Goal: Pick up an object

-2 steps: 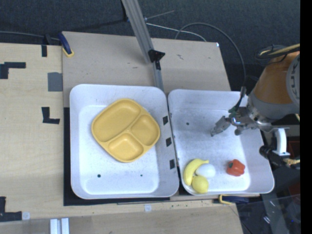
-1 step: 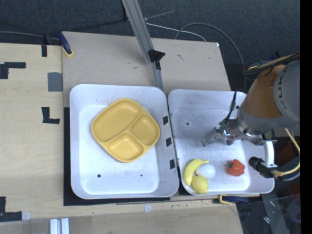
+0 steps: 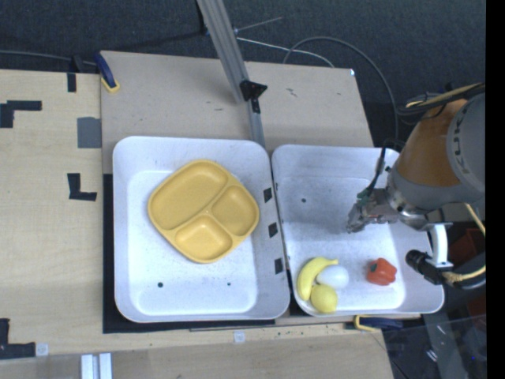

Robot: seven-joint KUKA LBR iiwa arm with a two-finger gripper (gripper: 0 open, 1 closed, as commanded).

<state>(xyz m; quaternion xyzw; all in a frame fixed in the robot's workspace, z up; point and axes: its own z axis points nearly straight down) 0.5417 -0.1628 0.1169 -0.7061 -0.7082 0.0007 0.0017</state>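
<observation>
Starting at the left, the left bin is shallow white plastic with rounded corners and a faintly speckled floor. A yellow tray lies flat in it, smooth, glossy, rounded and turned at a slant, with 3 moulded compartments. 2 small dark specks dot the bin floor below the tray.

A slim metal post slants down from the top edge to the seam where the 2 bins meet.

The right bin is the same white plastic, with grey scuffs across its middle. At its near edge sits a cluster: a curved yellow banana, a smooth white egg-shaped object touching it, and a round yellow lemon-like piece just below. Well to their right sits a small red pepper-like object, glossy and lumpy, apart from the others.

My gripper hangs over the scuffed middle of this bin, above and left of the red piece, touching none of the objects. I cannot tell how my jaws stand; they are too small and dark to read.

Pale wood bench with black tape marks surrounds the bins, and dark carpet with loose cables lies beyond.
</observation>
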